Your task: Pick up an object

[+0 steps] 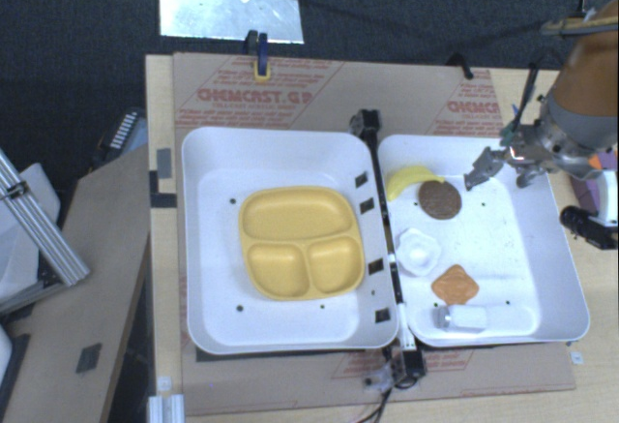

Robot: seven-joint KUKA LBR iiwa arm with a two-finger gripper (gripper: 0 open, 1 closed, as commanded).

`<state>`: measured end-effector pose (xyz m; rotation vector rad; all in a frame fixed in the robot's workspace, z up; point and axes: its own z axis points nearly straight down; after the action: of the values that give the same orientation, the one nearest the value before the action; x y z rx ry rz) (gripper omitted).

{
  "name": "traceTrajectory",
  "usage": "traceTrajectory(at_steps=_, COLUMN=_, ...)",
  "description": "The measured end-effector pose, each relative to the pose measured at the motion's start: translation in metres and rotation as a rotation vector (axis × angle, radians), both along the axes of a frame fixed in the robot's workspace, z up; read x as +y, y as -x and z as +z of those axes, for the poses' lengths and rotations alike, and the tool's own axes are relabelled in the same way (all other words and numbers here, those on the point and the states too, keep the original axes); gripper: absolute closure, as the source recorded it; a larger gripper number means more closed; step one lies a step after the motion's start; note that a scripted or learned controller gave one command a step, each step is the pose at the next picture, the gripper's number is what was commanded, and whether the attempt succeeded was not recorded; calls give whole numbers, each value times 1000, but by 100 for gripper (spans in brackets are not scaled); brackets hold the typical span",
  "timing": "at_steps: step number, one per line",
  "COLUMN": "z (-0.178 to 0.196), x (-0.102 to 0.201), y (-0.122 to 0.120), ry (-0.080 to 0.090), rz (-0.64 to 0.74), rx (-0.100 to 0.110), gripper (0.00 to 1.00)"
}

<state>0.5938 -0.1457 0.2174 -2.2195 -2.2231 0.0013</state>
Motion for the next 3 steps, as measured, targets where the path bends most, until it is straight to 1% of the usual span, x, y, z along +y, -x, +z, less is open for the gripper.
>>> traceTrajectory(at_steps=1, z=-52, x=-10, y=2, ry=0, rz=-1, rx=2, gripper=0)
traceTrajectory(at_steps=2, z=-94, x=-12, y=0, ry=-1, rz=0, rx=1, gripper=0)
traceTrajectory(at_steps=3, z=-81, x=-12, y=-2, ry=1, rz=0, rx=-5, gripper=100)
